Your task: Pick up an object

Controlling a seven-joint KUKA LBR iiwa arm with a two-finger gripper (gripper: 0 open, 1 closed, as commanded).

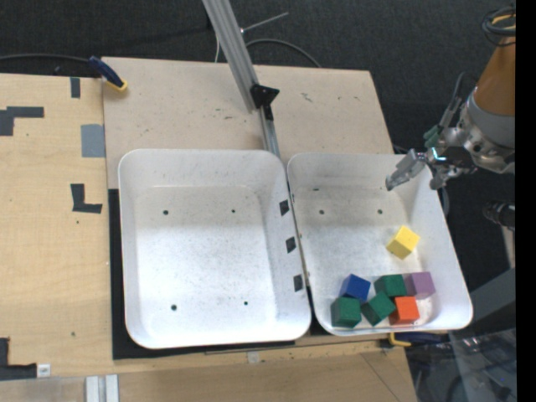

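Small cubes lie in the right bin (335,182). A yellow cube (404,241) sits alone near the bin's right wall. Along the front edge a blue cube (355,287), three green cubes (345,311) (378,306) (390,286), an orange cube (406,309) and a purple cube (421,284) are clustered together. My gripper (419,177) hangs over the bin's back right corner, above and behind the yellow cube. It is open, with nothing between its fingers (402,172).
The left bin (201,170) lies beside the right one. A slanted metal rail (239,53) runs down to the gap between the bins. The wooden bench (50,199) extends to the left, with a blue and yellow clamp (109,72) at the back.
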